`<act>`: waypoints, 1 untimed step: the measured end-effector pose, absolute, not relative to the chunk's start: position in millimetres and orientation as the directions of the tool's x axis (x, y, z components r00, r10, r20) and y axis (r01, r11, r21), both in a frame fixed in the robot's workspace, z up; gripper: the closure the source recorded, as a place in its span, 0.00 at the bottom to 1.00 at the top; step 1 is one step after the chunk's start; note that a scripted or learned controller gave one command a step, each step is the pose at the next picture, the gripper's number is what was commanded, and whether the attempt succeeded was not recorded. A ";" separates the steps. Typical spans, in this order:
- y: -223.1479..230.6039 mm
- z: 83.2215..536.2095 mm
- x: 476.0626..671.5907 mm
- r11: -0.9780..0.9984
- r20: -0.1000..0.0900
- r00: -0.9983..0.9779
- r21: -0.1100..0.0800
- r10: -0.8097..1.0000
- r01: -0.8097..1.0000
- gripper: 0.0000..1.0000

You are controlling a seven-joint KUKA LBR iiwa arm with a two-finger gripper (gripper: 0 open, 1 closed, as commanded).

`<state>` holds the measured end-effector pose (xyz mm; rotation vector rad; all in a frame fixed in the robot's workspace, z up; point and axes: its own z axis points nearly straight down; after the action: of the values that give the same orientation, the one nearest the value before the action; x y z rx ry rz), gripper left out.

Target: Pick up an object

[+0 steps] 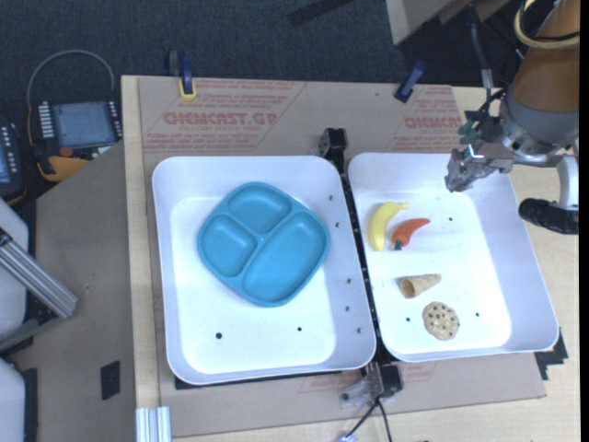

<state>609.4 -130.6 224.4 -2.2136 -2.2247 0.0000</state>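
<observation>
From the overhead camera view, the claw (463, 175) hangs over the far right part of the right bin (515, 247); whether it is open or closed cannot be told, and nothing shows in its grip. Below and to its left in that bin lie a yellow banana (383, 223) touching an orange-red carrot (409, 230), nearer the camera a tan cone (419, 285), then a chocolate-chip cookie (441, 320). The left bin (184, 330) holds a blue divided plate (263, 243). Both bins rest on the surface (138, 247).
</observation>
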 end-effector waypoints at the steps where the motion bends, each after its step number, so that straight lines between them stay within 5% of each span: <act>1: -81.5 233.1 598.0 0.005 0.003 -0.005 -0.002 1.000 1.000 1.00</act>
<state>598.0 -81.5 233.1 -2.2130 -2.2247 -0.0003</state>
